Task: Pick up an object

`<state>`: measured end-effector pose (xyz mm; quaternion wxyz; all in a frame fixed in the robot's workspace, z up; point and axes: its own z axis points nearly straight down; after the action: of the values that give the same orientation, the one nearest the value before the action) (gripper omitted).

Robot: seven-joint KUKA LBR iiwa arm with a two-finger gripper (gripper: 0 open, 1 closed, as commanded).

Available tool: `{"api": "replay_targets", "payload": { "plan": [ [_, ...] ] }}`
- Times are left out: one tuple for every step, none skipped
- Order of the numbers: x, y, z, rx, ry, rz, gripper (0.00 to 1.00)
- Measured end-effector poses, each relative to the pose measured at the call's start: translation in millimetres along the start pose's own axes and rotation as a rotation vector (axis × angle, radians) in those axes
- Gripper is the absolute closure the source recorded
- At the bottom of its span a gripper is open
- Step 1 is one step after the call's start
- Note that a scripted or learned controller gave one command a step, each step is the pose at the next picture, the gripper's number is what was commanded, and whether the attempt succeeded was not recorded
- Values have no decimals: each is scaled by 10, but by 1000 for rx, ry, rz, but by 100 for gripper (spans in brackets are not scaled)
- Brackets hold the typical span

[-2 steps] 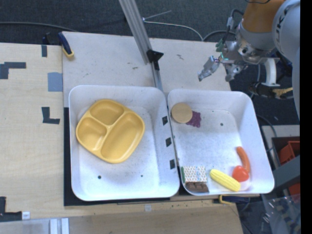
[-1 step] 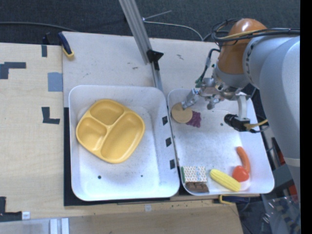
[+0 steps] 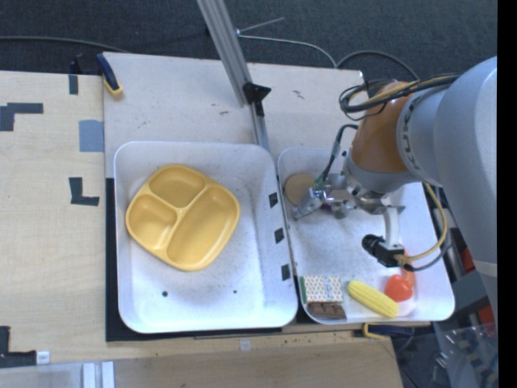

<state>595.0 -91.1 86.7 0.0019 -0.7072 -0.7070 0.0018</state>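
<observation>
Just beside the tan round disc (image 3: 297,187) at the right bin's (image 3: 436,301) far end, the gripper (image 3: 311,204) is hovering low, its spread unclear, likely needing a centred descent before closing.

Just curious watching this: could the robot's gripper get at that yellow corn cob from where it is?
Probably yes. The corn cob lies uncovered in the right bin, beside a tomato, and the gripper is over that same bin.

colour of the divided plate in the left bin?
Yellow. The divided plate shows plainly in the camera view.
</observation>
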Motion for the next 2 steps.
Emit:
{"api": "replay_targets", "payload": {
  "plan": [
    [525, -141, -1063, -11, 1, -6, 0],
    [505, -158, -1112, -3, 1, -3, 100]
  ]
}}
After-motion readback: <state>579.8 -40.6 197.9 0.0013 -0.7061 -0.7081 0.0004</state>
